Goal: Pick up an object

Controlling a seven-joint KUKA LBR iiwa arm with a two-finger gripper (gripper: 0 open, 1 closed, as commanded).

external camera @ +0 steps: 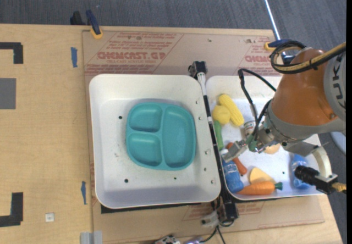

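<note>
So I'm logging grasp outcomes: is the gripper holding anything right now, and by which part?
It cannot be told. The two-finger gripper sits low in the right white bin, among the toys near a yellow plastic corn cob, with nothing visibly between its fingers.

Grey arm [308, 94] low, gripper [245, 147] pointing left

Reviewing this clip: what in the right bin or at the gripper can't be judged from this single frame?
- Gripper: small and blurred in the camera view, so any contact with toys is unclear.
- Right white bin: the grey and orange arm covers much of its right part.
- Blue object: partly behind the arm, identity unclear.
- Small orange piece: too small to name.
</note>
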